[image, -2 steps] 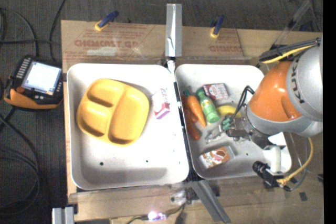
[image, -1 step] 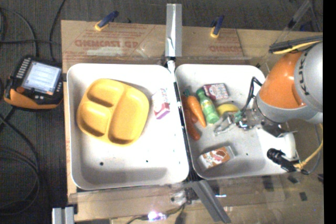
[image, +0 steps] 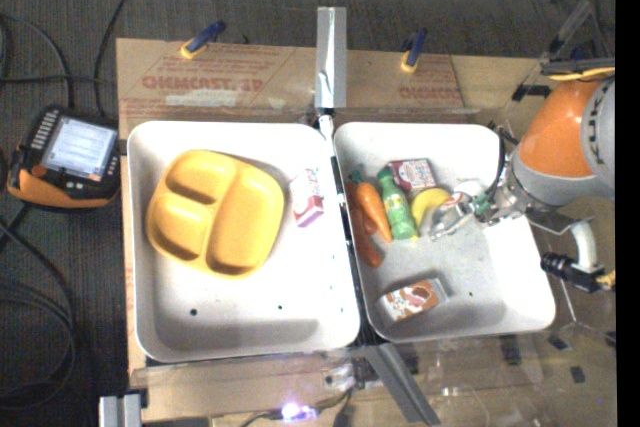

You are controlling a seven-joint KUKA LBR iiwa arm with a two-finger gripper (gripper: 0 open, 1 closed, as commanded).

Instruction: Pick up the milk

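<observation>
At the far left of the frame we note a teach pendant (image: 68, 155) lying off the worktop (image: 250, 75).

The left bin (image: 240, 315) carries a yellow plate (image: 215, 212), moulded plastic with rounded compartments and a matte sheen. Just beside its right edge lies the milk (image: 308, 197), a small white carton with red print, resting near the bin's right wall, left of centre frame.

The right bin (image: 480, 285) holds a carrot (image: 369, 207), a green bottle (image: 398, 205), a banana (image: 430, 203) and two printed cartons, packed close.

The pincer (image: 450, 213) hovers over this cluster, right of centre; we cannot tell its finger state.

We judge the approach step has not begun. The next move calls for travel leftward across the divider, then descent onto the boxy, rigid carton.
</observation>
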